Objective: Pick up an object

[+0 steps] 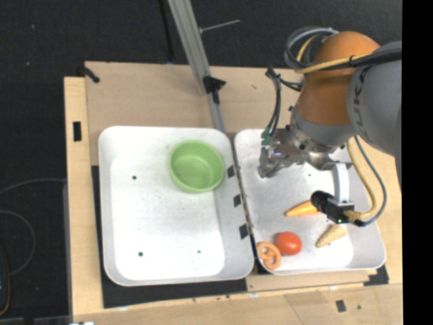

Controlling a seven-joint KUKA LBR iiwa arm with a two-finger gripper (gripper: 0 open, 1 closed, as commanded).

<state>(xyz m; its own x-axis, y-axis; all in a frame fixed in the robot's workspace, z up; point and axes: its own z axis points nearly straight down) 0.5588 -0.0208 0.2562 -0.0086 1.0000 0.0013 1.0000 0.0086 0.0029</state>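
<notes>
The gripper (268, 162) hangs over the upper left part of the right bin (270, 202), its dark fingers pointing down at the bin floor. I see nothing between them, and their opening is too small to read. Lower in the same bin lie an orange carrot-like cone (301, 210), a red tomato (289, 243), an orange pretzel-shaped piece (268, 254) and a tan cone (331, 235). A green bowl (197, 166) sits in the upper right of the left bin (135, 249).
A grey metal post (193, 46) slants up from between the bins. A black and white cable fitting (335, 205) hangs off the arm above the carrot and tan cone. Bare wooden bench (135, 93) surrounds both bins.
</notes>
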